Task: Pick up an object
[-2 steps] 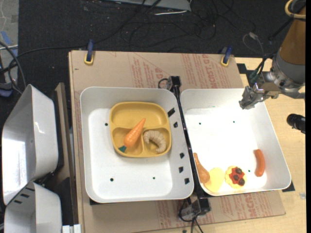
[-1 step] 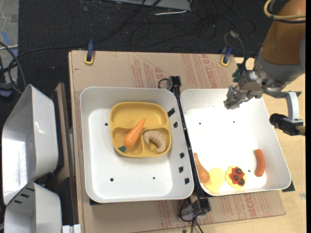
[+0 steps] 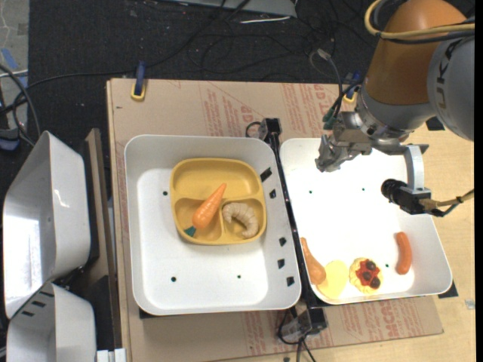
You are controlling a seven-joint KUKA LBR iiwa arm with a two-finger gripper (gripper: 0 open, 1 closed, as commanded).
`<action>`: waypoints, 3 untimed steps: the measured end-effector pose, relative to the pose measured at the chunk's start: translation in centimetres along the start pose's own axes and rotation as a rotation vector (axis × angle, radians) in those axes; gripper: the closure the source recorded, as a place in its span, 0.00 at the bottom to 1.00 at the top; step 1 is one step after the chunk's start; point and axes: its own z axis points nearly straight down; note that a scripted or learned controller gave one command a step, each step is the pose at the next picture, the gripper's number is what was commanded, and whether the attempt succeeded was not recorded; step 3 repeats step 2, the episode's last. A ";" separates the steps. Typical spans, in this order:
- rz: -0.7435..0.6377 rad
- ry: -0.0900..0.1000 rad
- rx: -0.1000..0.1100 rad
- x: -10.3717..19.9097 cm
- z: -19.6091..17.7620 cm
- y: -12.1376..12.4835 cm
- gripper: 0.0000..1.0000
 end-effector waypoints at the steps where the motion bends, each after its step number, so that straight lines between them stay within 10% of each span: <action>1: -0.001 0.000 0.001 5.9 0.3 -0.3 1.00; 3: -0.001 0.000 0.001 11.6 1.5 0.1 1.00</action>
